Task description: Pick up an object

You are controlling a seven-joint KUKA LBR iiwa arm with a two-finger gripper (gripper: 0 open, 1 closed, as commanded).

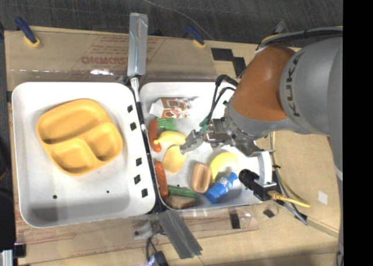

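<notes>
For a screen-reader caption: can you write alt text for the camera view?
A grey robot arm with an orange band reaches over the right white bin of toy food, its gripper above yellow pieces. The left white bin holds a yellow divided plastic tray.

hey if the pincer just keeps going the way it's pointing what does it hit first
Most likely the pale yellow round toy, which lies just beyond the pincer tips, toward the left and down into the right bin. Depth is unclear, so it might graze the banana instead.

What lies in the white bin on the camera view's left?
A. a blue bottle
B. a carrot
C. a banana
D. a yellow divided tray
D: the yellow divided tray lies alone in the left bin, while the blue bottle is in the right bin.
</notes>
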